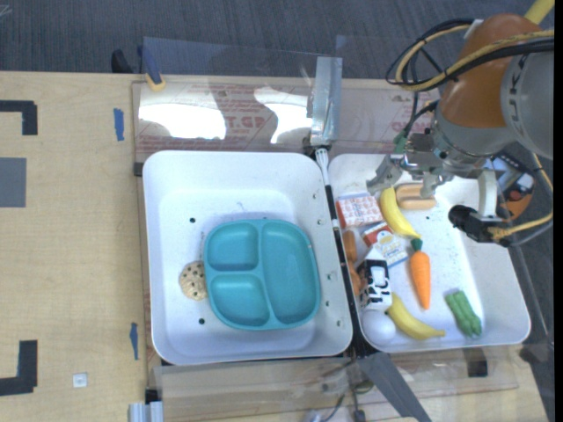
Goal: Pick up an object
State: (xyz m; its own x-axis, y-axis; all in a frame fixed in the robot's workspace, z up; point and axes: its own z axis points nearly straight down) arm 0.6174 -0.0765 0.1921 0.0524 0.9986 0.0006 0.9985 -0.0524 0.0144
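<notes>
The counter [62, 262] is pale wood, with two shallow white bins side by side on it. The arm [493, 86] enters from the right, its grey body and orange band bent over the far end of the right bin [506, 310]. Dark cables loop above the wrist. The pincer [409, 172] points down at the bin's upper part; whether it is apart or together cannot be told, as its metal parts merge with the things below.

The left bin [167, 192] holds a teal tray [261, 272] with three compartments — smooth plastic with rounded corners. A speckled round cookie [193, 280] lies touching the tray's left edge.

The right bin is crowded. A tan sausage-shaped piece [416, 194] lies just under the pincer, beside a yellow banana [397, 215] and a red-and-white packet [356, 208]. Lower down lie an orange carrot [420, 277], a second banana [410, 319], a green ribbed vegetable [464, 312] and a black-and-white carton [376, 284] — all near one another.
</notes>
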